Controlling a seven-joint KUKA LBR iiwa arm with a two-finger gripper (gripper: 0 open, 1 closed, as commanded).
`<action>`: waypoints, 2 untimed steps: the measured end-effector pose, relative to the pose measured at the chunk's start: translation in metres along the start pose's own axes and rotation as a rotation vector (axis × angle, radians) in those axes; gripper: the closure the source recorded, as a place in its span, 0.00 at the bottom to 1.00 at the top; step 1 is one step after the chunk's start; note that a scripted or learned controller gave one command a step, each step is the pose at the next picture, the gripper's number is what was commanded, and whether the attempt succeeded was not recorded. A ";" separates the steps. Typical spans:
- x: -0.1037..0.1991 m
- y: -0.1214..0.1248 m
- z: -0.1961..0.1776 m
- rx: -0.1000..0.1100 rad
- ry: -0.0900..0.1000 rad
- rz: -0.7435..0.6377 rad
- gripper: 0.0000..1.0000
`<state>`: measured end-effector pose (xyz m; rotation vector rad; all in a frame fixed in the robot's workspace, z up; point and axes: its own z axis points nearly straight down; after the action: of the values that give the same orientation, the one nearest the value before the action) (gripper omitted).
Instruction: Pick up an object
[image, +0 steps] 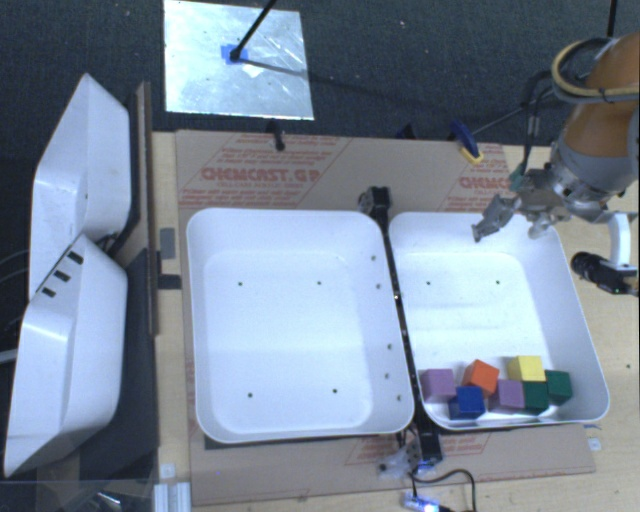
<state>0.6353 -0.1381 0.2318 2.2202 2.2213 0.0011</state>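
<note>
**One gripper over the far rim, one cluster of blocks at the near rim**

Six small blocks lie huddled in the right bin (560, 300), all pressed against its near wall: a purple block (437, 383), an orange block (481, 375), a blue block (467, 402), a second purple block (511, 394), a yellow block (528, 368) and a green block (550, 388). Several touch their neighbours, and the orange block looks to sit partly on the blue one, though the slant of the view leaves that uncertain. Taken as a group, the cluster runs lengthwise along the near wall, from the purple block nearest the divider between the bins out to the green block towards the outer corner.

The gripper (512, 222) hangs over the far rim of the same bin, at the opposite end from the blocks. Its two fingers (484, 228) are spread wide apart with nothing between them; no object is held.

The relation governing the coming move is thus simple: every candidate lies from the gripper straight across the right bin, towards the near wall, with the bare white floor between. The left bin (290, 330) plays no part.

Judged from this layout, the pick is not yet begun. A descent will probably be cleanest on a block at the edge of the cluster, such as the first purple block or the green one, since the crowded middle leaves the fingers little room.
</note>
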 end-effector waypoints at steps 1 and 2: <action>0.044 -0.055 0.130 0.012 0.002 -0.001 0.00; 0.051 -0.137 0.023 -0.008 0.000 0.001 0.00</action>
<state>0.4979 -0.0875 0.2083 2.2170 2.2157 0.0101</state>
